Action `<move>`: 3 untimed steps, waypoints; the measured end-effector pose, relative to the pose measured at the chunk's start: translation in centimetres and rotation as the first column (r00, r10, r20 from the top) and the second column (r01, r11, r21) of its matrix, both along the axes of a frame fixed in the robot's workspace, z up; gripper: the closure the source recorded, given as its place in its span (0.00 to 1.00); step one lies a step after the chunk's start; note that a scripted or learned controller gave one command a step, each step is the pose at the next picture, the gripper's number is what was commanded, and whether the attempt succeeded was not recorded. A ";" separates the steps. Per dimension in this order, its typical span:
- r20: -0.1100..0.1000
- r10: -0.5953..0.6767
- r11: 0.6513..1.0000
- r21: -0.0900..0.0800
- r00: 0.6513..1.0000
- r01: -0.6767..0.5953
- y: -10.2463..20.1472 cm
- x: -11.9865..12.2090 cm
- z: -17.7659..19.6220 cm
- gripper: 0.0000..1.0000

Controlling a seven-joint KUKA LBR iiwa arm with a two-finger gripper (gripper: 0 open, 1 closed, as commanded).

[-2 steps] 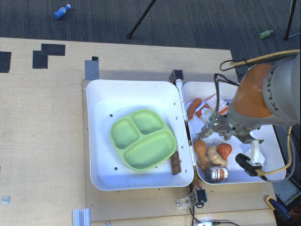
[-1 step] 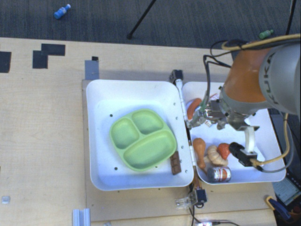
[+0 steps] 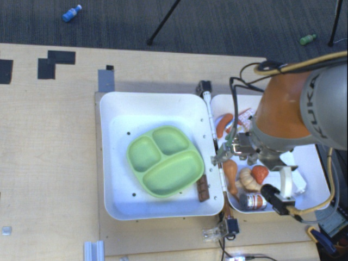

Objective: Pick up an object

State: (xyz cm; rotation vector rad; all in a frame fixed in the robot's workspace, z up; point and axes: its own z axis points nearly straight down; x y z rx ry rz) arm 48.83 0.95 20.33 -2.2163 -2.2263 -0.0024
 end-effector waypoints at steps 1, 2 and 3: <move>0.003 0.001 1.000 0.001 1.000 -0.001 0.0 0.1 1.0 1.00; 0.003 0.001 1.000 -0.001 1.000 -0.001 -1.4 6.9 6.3 1.00; -0.001 0.002 1.000 0.000 1.000 -0.002 1.4 2.6 3.4 1.00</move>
